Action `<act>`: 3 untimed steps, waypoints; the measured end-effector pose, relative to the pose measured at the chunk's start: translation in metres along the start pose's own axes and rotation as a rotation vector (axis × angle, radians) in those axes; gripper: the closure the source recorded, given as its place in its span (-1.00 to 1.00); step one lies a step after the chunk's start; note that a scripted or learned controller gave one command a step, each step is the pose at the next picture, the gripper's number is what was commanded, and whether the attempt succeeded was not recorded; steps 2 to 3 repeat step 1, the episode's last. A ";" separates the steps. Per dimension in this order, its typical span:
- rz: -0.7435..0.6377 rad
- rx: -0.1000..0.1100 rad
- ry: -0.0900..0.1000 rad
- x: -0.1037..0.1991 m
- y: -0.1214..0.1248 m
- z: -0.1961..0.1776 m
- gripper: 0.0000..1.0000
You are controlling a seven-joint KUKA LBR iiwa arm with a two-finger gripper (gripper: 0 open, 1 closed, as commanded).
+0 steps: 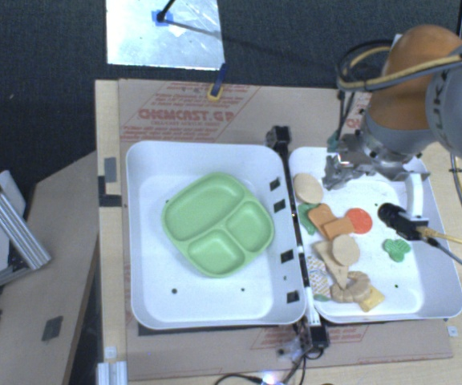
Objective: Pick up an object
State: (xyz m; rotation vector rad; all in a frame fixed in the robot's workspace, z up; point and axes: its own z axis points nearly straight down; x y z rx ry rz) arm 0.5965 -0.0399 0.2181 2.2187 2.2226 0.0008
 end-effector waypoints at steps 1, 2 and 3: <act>0.001 -0.001 0.001 -0.008 -0.001 -0.017 1.00; 0.001 -0.001 0.001 -0.008 -0.001 -0.017 1.00; 0.001 -0.001 0.001 -0.008 -0.001 -0.017 1.00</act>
